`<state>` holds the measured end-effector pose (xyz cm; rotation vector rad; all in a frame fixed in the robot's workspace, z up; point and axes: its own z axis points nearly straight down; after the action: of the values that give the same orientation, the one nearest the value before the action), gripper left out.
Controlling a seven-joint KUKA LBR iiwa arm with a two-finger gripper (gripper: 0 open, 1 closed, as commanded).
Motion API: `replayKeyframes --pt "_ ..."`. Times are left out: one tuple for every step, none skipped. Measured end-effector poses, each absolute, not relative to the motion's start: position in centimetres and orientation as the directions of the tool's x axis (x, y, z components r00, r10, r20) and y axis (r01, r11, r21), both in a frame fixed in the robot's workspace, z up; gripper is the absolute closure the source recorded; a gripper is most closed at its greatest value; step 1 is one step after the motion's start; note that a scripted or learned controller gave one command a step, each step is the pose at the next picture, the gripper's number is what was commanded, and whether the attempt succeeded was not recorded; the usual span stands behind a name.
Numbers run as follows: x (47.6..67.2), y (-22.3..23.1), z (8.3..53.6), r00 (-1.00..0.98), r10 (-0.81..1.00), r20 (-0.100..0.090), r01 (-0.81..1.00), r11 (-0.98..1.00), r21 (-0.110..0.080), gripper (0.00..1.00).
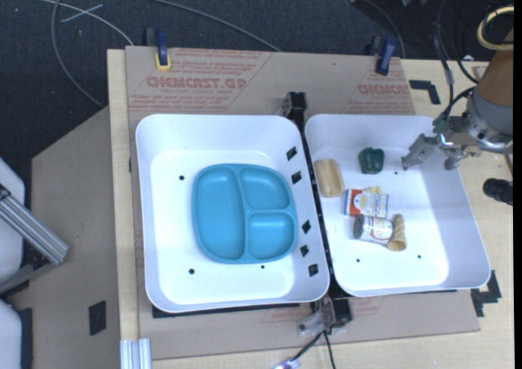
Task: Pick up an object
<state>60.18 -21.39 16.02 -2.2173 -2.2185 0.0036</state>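
The right bin [457, 228] holds several small items. A dark green pepper-like piece [372, 161] lies near its back. A tan bread-shaped piece [329, 177] rests by the bin's left wall. A red and white packet [364, 200], a small labelled tube [374, 228] and a tan cylinder [397, 233] cluster in the middle. My gripper [430, 158] hovers over the back right of this bin, to the right of the green piece and apart from it. Its fingers [410, 156] are spread open with nothing between them.
A blue divided plate [243, 212] lies in the left bin [163, 261]. A black divider [306, 188] with clips runs between the bins. Clamps [162, 49] hold the board at the back. Cables trail on the dark floor behind.
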Motion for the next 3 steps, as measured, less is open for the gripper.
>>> replayKeyframes --pt "60.1 -22.2 11.3 0.0 1.0 0.002 1.0 0.0 -0.005 0.0" --pt "60.3 -21.7 8.5 -0.004 1.0 0.01 1.0 0.004 -0.002 0.0" --pt "60.3 -21.9 9.7 -0.005 1.0 0.004 1.0 0.005 0.002 1.0"
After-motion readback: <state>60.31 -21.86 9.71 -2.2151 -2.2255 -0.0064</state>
